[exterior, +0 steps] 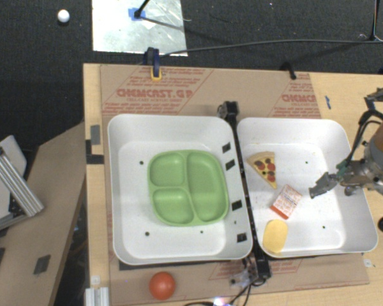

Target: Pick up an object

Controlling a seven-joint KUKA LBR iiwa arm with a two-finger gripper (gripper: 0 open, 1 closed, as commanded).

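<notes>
pizza slice [263, 168] triangular, red-dotted; red-white packet [285, 202] beside pincer [319, 188]; pincer's spread unclear.

Pizza slice [263, 168], red-white packet [285, 201] tilted, yellow oval piece [276, 236], all lying flat in the right bin [319, 132]

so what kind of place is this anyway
Probably a robotics lab test bench, not a kitchen: two shallow white bins on a protective-paper-covered board, toy food such as a pizza slice, and a robot arm reaching in.
</notes>
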